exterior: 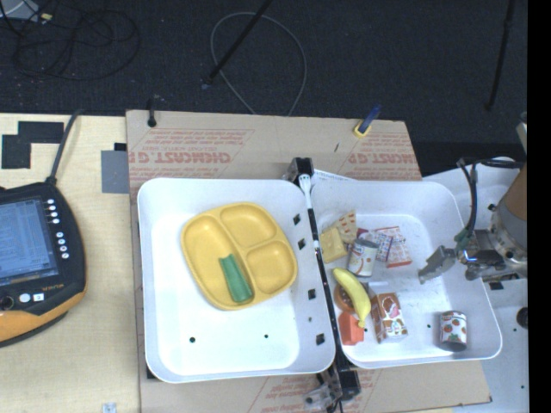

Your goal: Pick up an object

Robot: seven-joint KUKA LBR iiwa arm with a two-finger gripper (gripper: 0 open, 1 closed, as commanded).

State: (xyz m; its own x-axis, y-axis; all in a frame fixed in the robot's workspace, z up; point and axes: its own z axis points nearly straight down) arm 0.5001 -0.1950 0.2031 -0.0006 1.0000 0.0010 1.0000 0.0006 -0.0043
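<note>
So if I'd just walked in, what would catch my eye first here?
Probably the bright yellow divided plate in the left bin, with a green object lying in it. Next, the right bin, where a banana lies among small packets, and the gripper reaching in from the right.

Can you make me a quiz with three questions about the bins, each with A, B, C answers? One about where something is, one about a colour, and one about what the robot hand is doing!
1. Where is the green block?
A. on the yellow plate
B. beside the banana
C. on the cardboard

2. What colour is the plate?
A. white
B. yellow
C. red

3. Is the gripper holding something?
A. yes, the banana
B. yes, a can
C. no, nothing

Answers:
1. A, the block lies in a compartment of the plate, in the left bin.
2. B, it is yellow against the white bin.
3. C, nothing sits between its fingers; it hangs over the right bin.
</note>
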